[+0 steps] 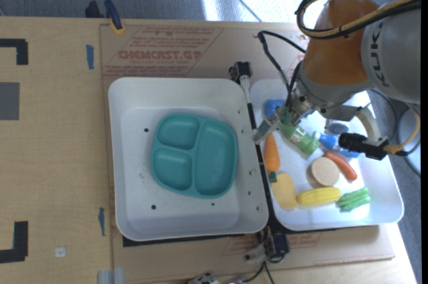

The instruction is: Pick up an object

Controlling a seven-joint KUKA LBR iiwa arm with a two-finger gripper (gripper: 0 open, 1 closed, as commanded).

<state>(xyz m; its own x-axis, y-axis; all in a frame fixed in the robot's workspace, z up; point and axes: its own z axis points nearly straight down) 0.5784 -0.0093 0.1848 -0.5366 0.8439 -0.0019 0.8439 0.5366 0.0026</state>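
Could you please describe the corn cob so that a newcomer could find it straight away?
Look in the right-hand white bin, along its near edge. The corn cob lies there on its side, just below the round tan slice; it alone is bright yellow with a bumpy, kernelled surface.

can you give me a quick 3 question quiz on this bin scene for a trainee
1. True or false: the teal divided plate lies in the left bin.
2. Which item lies nearest the divider between the bins?
A. the green bean
B. the orange carrot
C. the round tan slice
3. Fill in: the yellow corn cob lies in the ____ bin, beside the green bean.

Key
1. True.
2. B. The carrot lies along the right bin's left edge, just below the gripper.
3. Right.
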